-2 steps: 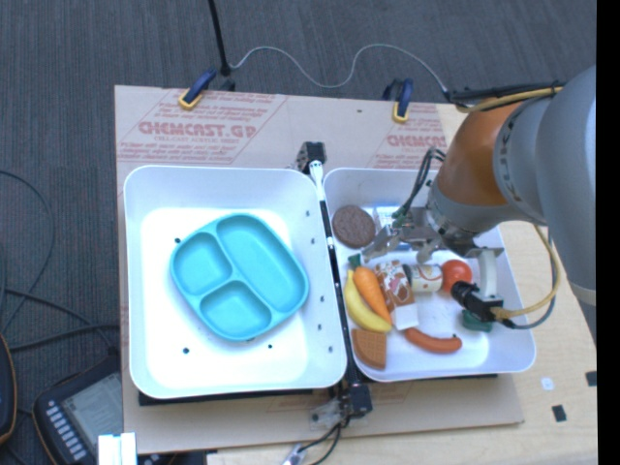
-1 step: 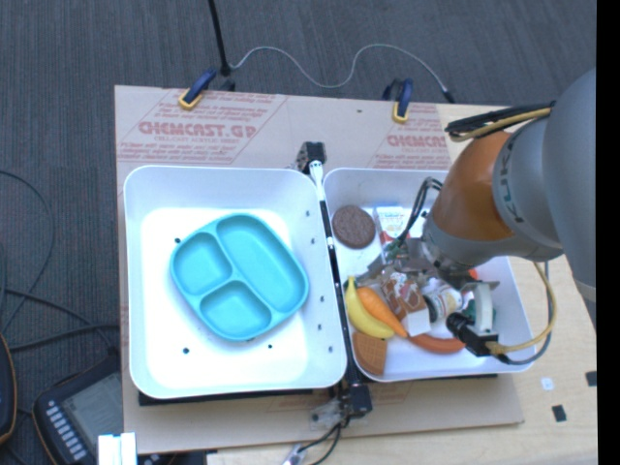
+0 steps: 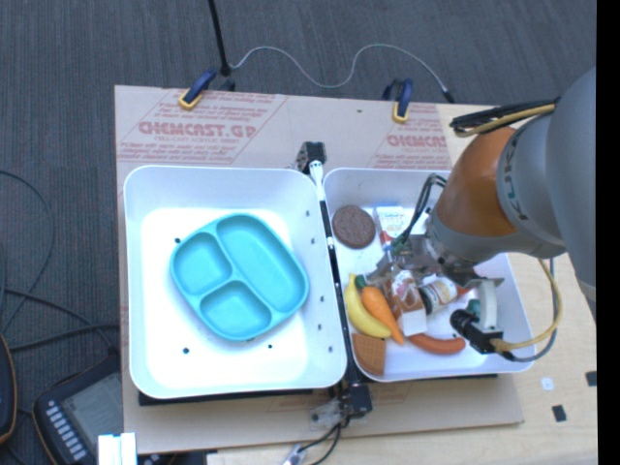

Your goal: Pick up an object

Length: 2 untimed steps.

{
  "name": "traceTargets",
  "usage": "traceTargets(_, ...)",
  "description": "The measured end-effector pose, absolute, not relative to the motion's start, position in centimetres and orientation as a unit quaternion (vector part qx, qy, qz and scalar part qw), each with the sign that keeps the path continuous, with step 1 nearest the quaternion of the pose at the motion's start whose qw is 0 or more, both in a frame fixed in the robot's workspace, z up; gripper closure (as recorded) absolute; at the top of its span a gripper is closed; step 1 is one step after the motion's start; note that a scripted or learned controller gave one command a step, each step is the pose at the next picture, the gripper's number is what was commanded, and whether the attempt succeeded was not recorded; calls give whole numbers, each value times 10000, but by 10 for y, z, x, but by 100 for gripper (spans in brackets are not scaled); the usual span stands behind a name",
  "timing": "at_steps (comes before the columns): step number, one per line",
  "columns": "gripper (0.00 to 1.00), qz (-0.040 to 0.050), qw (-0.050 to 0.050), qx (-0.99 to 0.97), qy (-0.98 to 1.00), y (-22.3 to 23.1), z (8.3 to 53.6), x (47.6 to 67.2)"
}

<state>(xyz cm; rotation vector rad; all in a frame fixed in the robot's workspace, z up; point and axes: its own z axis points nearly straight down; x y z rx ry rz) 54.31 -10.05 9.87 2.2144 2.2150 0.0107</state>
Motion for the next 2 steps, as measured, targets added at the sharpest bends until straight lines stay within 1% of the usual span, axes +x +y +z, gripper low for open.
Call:
traceTargets(1, 100, -4, -7, 7067, 7075, -46, 184, 484)
traceTargets(2, 100, -1, -1, 7061, 7081, 39, 184, 603)
